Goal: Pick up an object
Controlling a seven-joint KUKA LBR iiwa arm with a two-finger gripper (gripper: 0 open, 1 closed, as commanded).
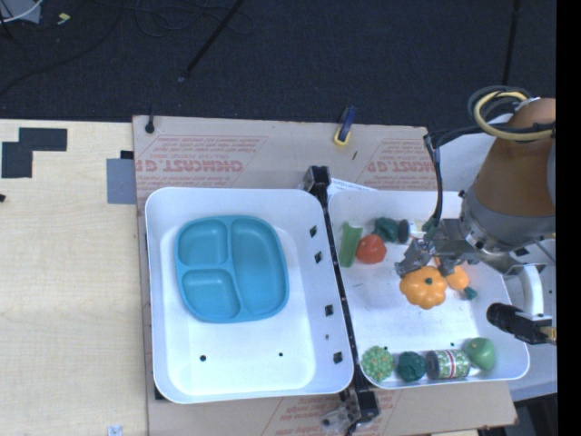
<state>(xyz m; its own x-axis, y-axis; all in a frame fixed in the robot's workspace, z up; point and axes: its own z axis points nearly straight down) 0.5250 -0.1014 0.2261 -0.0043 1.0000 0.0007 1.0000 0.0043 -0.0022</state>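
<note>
My gripper (419, 260) hangs low over the middle of the right bin (381, 321), reaching in from the right. Just below it and touching or nearly touching sits an orange toy pumpkin (424, 289). A small orange piece (457, 279) lies just right of the pumpkin. Left of the gripper lie a red toy (370, 249) and a green pepper-like piece (349, 243), with a dark green piece (392, 229) behind them. The arm's body hides the bin's far right part.
Along the right bin's front edge lie a bumpy green ball (378, 363), a dark green lump (410, 366), a small can (448, 364) and a pale green fruit (480, 352). The left bin (182, 352) holds a blue divided plate (231, 268). A black divider (329, 271) separates the bins.
</note>
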